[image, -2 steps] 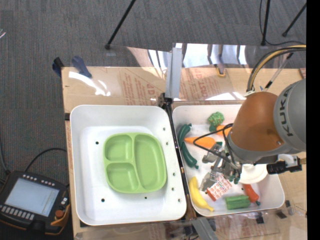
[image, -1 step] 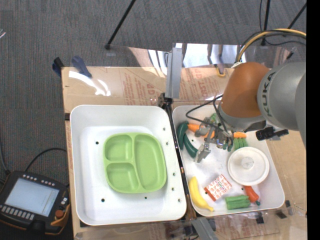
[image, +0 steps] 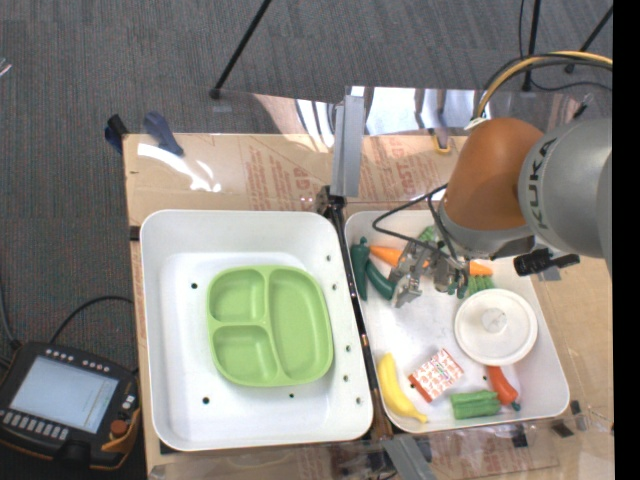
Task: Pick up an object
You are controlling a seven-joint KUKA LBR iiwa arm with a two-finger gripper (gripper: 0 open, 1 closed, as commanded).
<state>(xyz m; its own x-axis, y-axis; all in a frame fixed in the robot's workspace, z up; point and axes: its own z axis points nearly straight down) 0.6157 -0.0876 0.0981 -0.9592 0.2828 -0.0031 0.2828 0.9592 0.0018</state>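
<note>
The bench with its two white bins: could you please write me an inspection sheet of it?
Surface: bench, two white bins side by side.
Job's things: right bin holds banana, white lid, red-patterned packet, green and orange toy vegetables.
Clutter: green divided plate in left bin.
End effector: low over right bin's far part, nothing visibly held.
Cables: yellow and black above arm.
Surroundings: pendant, grey carpet.

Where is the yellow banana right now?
The yellow banana lies in the right-hand white bin, near its front left corner in the camera view. A small red-and-white packet sits just to its right, and a green block lies beyond that.
</note>
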